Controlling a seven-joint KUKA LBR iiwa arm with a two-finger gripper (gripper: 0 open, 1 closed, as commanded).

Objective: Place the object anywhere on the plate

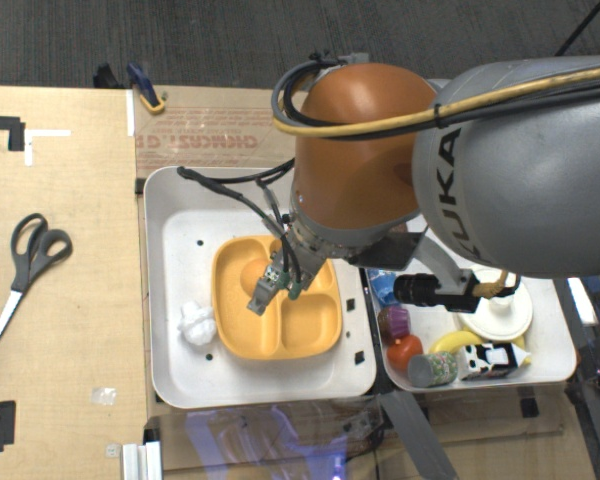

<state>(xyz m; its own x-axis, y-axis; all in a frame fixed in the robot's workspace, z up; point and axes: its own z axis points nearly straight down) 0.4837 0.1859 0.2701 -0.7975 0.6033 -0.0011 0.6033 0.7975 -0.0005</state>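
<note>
Even, fairly bright light falls from above on my bench. The left bin [170, 368] is nearly blown out white, and my orange band [365, 133] carries a soft highlight on top. My arm throws a shadow over the right bin [550, 368]. A bluish-purple glare smears the near edge. Focus is soft throughout.

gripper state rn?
Gripper: over the yellow plate in the left bin; open or shut cannot be told.
</note>
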